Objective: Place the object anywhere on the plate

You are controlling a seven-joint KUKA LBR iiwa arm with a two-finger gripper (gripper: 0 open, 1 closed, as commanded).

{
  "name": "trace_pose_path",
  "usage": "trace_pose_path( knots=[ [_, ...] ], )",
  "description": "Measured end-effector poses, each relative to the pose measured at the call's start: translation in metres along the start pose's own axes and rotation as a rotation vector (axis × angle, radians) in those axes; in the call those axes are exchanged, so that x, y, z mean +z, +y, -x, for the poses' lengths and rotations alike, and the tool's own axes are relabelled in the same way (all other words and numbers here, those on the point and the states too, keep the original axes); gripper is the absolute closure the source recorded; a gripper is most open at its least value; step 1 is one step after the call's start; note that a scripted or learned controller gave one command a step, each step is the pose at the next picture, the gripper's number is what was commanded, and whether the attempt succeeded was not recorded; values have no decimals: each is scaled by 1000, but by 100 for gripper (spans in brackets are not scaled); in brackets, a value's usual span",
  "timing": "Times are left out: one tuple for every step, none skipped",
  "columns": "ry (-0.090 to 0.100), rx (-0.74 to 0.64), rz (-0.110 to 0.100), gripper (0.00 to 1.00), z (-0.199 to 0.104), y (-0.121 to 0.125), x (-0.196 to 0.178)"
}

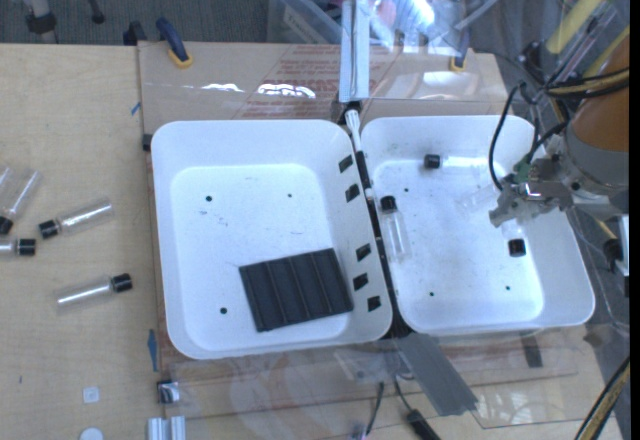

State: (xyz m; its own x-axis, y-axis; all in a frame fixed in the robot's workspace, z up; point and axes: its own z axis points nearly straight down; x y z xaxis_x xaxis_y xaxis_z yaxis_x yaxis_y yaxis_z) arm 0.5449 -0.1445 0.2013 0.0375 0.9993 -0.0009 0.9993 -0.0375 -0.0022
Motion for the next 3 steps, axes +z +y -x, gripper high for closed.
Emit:
trace_pose_path(
  knots=[
    [2,-55,-2,100,-59,-26,-37],
    [-1,-384,5,100,-136,32,-55],
    [0,-601,1,100,-215,-12,-90]
  ],
)
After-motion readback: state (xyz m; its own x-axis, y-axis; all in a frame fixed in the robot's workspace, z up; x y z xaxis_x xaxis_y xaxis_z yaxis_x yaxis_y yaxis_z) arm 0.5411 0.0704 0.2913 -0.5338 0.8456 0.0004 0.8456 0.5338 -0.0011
